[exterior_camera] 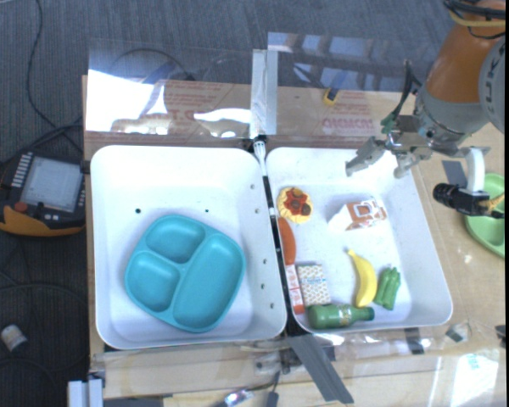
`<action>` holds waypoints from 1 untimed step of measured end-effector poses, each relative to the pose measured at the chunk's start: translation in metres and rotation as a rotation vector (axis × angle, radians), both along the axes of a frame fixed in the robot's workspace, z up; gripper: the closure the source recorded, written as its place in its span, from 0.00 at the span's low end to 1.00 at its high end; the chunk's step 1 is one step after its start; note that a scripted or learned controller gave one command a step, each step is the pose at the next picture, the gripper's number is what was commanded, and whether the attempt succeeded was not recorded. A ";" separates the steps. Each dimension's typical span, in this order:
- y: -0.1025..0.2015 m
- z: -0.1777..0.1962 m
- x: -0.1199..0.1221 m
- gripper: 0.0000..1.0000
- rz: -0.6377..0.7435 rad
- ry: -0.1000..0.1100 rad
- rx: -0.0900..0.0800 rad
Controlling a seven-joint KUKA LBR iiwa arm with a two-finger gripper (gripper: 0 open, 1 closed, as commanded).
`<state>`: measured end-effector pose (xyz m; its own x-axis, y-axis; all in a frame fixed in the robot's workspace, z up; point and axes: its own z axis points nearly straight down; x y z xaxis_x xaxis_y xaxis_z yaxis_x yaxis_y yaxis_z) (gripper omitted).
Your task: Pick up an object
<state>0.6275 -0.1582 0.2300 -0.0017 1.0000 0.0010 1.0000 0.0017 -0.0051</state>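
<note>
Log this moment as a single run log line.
tool: open, above right bin's far edge, holding nothing | banana: lying in right bin, untouched | blue tray: in left bin

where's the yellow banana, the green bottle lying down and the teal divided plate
yellow banana (363, 278), camera view, middle of its curved body
green bottle lying down (336, 315), camera view, middle of its body
teal divided plate (205, 271), camera view, floor of its largest compartment

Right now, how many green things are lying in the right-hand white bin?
2. A green bottle lies on its side along the bin's near edge; a smaller green vegetable-shaped piece sits right of the yellow banana. More may be hidden.
</note>
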 end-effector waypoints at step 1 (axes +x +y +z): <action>-0.028 -0.058 -0.048 0.00 0.151 0.000 -0.001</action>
<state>0.5796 -0.1863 0.1720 -0.1519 0.9884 0.0004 0.9884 0.1519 -0.0050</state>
